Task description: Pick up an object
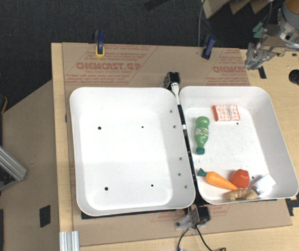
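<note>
gripper [257,56]: up at top right, over the bench beyond the right bin's far rim; fingers point down; can't tell how far apart; nothing seen between them
right bin [283,140]: below/near side of gripper; all objs in it
green bottle [200,134]: down-left of gripper, by the divider; prob light rigid plastic, smooth so may slip; grab across body at mid, jaws square to long axis
pink box [226,112]: closest to gripper, just left of straight below; flat, light, stiff; low profile, pinch across short sides
carrot [217,180]: far down-left; tapered, likely rolls; take thick end
red obj [239,178]: touching carrot side; rounded, crowded by neighbours [243,194]; harder pick
best bet: bottle or box; both stand clear of other objs
left bin [87,156]: well away left of gripper
</note>
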`<control>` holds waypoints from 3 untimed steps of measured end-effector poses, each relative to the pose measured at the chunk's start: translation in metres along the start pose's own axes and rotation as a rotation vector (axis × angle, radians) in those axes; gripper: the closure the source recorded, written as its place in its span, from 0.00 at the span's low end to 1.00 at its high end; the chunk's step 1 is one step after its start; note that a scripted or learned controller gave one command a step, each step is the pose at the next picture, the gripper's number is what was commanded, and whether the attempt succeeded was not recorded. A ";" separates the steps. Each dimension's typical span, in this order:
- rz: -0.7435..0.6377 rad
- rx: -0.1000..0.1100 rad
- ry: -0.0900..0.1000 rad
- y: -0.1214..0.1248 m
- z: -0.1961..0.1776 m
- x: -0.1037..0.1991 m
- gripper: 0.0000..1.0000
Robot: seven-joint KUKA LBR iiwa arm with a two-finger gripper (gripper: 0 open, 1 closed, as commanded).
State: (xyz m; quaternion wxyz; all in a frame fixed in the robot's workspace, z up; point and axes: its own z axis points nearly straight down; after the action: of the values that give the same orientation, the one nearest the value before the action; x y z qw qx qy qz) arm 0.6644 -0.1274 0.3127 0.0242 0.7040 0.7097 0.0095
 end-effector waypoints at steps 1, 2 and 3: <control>0.000 -0.004 -0.002 0.001 -0.011 -0.001 1.00; -0.001 -0.008 -0.003 0.002 -0.021 -0.001 1.00; -0.001 -0.012 -0.005 0.003 -0.032 -0.002 1.00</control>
State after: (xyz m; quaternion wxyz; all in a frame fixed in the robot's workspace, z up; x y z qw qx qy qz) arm 0.6661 -0.1285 0.3445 0.0303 0.7036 0.7099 0.0118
